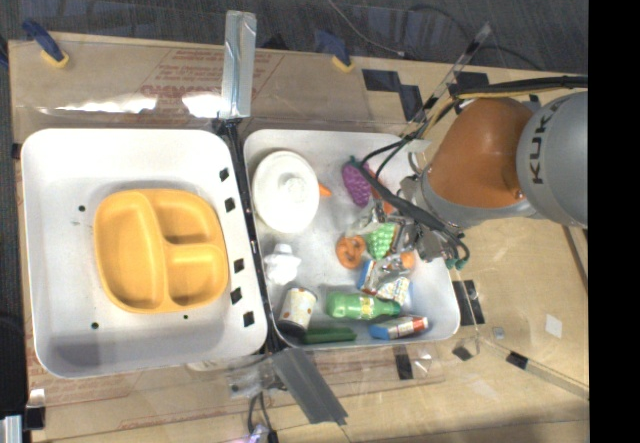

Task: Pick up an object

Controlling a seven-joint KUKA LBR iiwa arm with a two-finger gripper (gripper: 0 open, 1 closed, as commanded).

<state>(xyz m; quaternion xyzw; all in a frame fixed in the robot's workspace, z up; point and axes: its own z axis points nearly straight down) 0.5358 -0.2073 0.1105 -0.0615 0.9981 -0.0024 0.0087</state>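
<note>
hanging over the right bin (pixel 440 281), my gripper (pixel 392 249) sits low among a clutter of small things, just beside an orange piece (pixel 350 251) and above a green bottle (pixel 362 307). whether my jaws are apart or closed on anything, i cannot tell. a yellow tray (pixel 160 249) lies in the left bin (pixel 50 231).

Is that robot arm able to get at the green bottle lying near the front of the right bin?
Probably yes. The green bottle lies on its side with nothing on top of it, just below the gripper. Other small items crowd close beside it, so a clean grab may be tricky.
</note>
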